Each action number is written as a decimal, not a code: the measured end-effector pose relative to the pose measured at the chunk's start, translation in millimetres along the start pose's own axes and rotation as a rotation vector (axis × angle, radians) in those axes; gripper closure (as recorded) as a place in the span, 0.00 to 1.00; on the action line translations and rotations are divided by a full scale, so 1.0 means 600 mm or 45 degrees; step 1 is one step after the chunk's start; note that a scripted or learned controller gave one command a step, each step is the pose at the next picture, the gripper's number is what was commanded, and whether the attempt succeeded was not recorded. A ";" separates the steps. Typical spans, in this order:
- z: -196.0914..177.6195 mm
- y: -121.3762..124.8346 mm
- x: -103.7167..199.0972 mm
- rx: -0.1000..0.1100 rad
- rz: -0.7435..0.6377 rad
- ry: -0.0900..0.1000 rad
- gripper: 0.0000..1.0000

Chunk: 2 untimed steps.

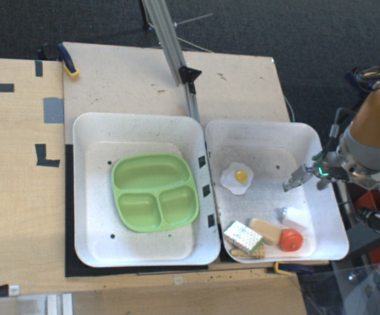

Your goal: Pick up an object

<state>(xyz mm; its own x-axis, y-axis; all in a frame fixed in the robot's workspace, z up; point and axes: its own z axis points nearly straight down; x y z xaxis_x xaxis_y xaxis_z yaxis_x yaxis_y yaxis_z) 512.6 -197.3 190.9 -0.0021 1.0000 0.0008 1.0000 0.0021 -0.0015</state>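
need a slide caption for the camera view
Gripper hovers over the right bin above a toy fried egg, tomato and box; green tray in left bin.

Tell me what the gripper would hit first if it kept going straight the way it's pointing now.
The gripper points left and slightly down over the right bin. Going straight on, it would probably meet the bin's bare floor first, short of the fried egg toy that lies farther along that line. Its height is hard to judge.
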 end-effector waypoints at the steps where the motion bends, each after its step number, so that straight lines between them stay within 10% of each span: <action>1: 0.107 -0.002 0.001 0.008 0.001 0.001 0.00; 2: 0.171 -0.001 0.001 -0.001 0.001 -0.003 0.00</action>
<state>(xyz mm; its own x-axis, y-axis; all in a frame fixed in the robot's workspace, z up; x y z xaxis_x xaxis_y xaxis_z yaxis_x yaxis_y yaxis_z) 511.6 -196.4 88.5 -0.0011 1.0000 -0.0016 1.0000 0.0011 -0.0004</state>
